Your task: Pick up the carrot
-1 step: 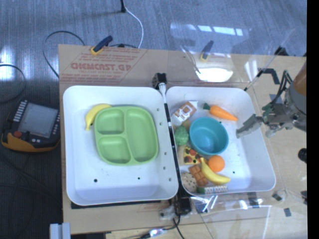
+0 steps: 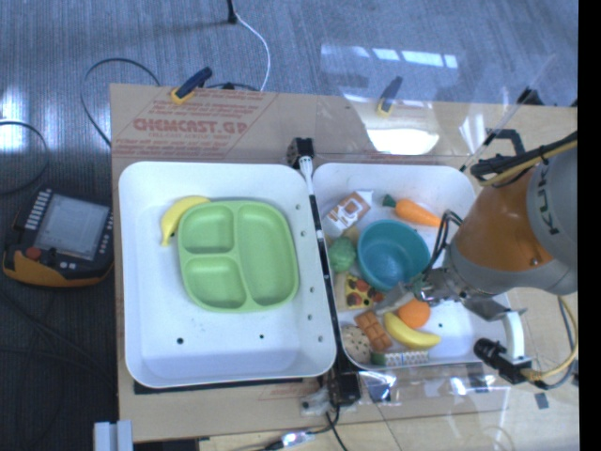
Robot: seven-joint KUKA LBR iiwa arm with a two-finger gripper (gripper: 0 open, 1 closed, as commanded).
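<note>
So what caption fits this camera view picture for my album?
Robot gripper hovers by the blue bowl, while the carrot waits in the right bin.

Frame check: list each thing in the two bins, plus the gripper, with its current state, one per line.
Carrot: lying in the right bin, behind the bowl, not gripped.
Bowl: upright, in the right bin.
Green tray: flat in the left bin.
Left banana: lying against the tray's far left corner.
Right banana: lying beside the orange.
Gripper: low over the right bin, near the orange; fingers unclear.
</note>
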